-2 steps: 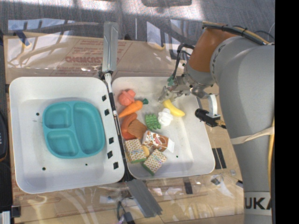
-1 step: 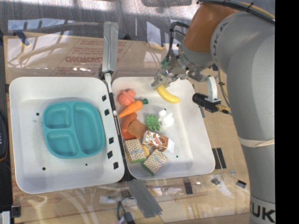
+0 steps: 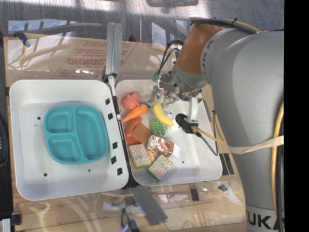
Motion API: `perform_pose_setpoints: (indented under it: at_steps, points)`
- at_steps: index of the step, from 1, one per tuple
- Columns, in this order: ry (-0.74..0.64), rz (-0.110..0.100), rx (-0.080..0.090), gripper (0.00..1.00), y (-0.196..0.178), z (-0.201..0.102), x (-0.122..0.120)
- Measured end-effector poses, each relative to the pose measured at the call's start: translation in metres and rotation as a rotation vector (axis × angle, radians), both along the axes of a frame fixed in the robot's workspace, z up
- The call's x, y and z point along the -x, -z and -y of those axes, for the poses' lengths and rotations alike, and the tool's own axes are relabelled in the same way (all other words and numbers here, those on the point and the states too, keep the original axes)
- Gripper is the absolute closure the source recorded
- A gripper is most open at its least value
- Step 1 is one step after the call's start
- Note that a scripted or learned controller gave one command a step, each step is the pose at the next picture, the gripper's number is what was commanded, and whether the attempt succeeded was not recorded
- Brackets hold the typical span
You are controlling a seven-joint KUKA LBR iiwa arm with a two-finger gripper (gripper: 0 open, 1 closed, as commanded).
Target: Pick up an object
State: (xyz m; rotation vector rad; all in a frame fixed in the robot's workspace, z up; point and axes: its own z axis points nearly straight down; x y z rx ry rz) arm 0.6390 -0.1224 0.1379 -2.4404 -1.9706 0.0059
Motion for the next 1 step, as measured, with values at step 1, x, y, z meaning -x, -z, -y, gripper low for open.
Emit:
perform_pose_setpoints:
  at_steps: [1]
  points:
    - [0.110, 0.001, 0.001, 1.00, -0.0254, -0.0173, 0.0630]
